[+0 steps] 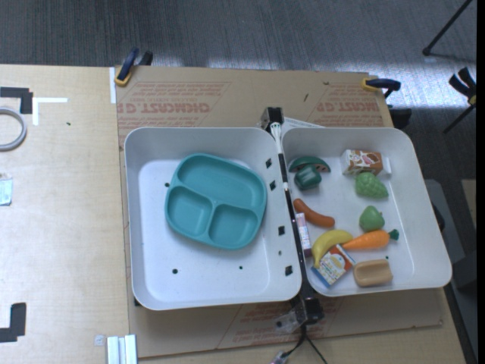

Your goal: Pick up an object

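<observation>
The right bin (424,203) holds several toy foods: a dark green vegetable (308,171), a small printed packet (364,161), a light green leafy piece (371,186), a round green piece (371,218), a red-orange sausage (314,213), a yellow banana (330,242), an orange carrot (369,240), a colourful carton (332,267) and a tan bread piece (372,273). A teal divided tray (216,201) lies in the left bin (144,226).
Both bins rest on a cardboard sheet (197,101) clamped to the wooden bench (61,226). A blue-and-yellow clamp (130,64) sits at the sheet's far left corner, another clamp (381,86) at its far right. A cable (303,340) trails off the front edge.
</observation>
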Robot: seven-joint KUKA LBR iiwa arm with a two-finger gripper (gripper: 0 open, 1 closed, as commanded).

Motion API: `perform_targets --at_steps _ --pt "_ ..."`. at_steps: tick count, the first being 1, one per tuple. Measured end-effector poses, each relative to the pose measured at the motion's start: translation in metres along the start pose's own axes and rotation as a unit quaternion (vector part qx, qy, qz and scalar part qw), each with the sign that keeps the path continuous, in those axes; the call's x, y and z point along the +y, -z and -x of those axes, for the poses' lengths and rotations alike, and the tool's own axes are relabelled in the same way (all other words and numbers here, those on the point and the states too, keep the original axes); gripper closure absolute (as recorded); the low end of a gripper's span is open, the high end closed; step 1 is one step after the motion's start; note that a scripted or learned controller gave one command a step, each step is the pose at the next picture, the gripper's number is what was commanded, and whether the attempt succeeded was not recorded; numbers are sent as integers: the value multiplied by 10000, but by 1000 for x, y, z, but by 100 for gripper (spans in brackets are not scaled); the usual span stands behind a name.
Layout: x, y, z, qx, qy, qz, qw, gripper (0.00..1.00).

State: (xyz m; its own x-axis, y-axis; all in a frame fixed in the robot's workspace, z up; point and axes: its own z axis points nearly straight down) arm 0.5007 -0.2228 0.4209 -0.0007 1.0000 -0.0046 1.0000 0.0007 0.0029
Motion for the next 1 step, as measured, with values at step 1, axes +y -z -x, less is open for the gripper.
perform_targets --at_steps 1 --pt "1 10 0 -13 9 12 10000 100"
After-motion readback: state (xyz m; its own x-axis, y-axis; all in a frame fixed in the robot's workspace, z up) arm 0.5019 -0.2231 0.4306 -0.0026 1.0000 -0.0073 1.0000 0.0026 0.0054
